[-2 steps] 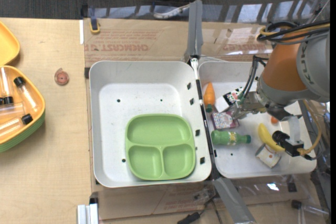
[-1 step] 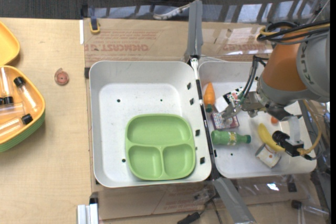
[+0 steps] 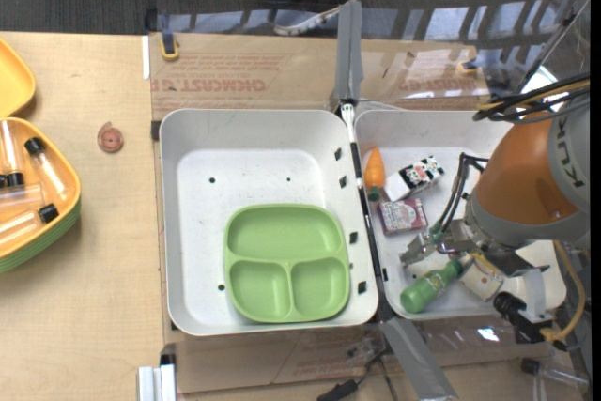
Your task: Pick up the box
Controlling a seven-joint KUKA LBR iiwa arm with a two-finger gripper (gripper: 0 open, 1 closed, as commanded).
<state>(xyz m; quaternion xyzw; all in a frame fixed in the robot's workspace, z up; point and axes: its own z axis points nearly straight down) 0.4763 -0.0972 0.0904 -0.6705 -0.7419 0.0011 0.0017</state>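
approach step by the look of it: the end effector (image 3: 424, 249) hangs low in the right bin (image 3: 451, 119), fingers spread a bit with nothing between them, just right of the pink box (image 3: 403, 217) and right above a green bottle (image 3: 427, 288). box lies flat near the bin's left wall, below an orange carrot thing (image 3: 375, 168). next move imo needs a small shift left to straddle the box before closing.

The arm (image 3: 540, 174) covers the right bin's (image 3: 413, 122) far right portion and is itself cut off at the right edge. The claw (image 3: 427, 249) finger state cannot be resolved. The green bottle (image 3: 427, 288) is partly overlapped by the claw. Yellow trays (image 3: 28, 192) are cropped at the left edge. Print on the pink box (image 3: 402, 216) is illegible.
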